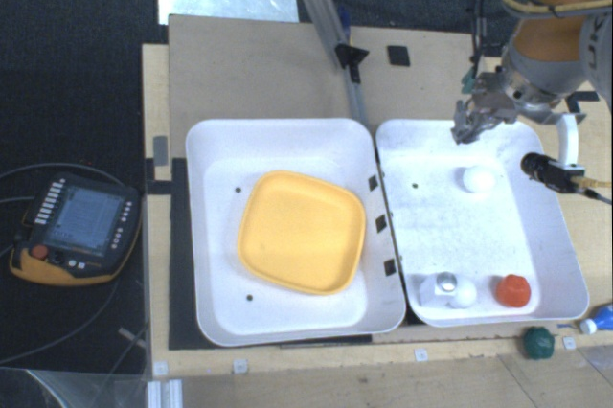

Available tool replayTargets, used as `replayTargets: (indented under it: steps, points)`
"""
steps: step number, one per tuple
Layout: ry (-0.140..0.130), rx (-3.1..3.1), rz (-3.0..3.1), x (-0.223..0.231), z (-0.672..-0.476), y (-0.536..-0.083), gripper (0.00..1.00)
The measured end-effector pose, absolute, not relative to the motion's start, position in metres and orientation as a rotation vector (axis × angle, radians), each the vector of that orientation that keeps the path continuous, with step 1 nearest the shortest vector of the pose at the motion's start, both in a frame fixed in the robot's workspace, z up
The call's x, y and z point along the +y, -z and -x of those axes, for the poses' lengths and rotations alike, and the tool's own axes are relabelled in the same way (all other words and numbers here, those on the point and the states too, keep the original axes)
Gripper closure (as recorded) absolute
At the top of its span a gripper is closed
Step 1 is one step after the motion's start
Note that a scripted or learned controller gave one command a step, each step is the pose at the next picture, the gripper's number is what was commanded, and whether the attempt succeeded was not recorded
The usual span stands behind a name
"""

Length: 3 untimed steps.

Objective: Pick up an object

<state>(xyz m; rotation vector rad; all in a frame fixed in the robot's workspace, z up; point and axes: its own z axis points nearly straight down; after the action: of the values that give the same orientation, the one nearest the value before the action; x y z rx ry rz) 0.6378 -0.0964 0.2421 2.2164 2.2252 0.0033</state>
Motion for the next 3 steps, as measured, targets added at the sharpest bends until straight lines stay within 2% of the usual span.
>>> replayTargets:
  steps: [1, 2, 3]
  points:
    - [-0.002, 2.226, -2.217, -0.047, -0.61, -0.243, 1.0]
    - [-0.002, 2.227, -2.216, 0.004, -0.594, -0.25, 1.0]
    - [0.0, 2.227, -2.218, 0.05, -0.574, -0.233, 1.0]
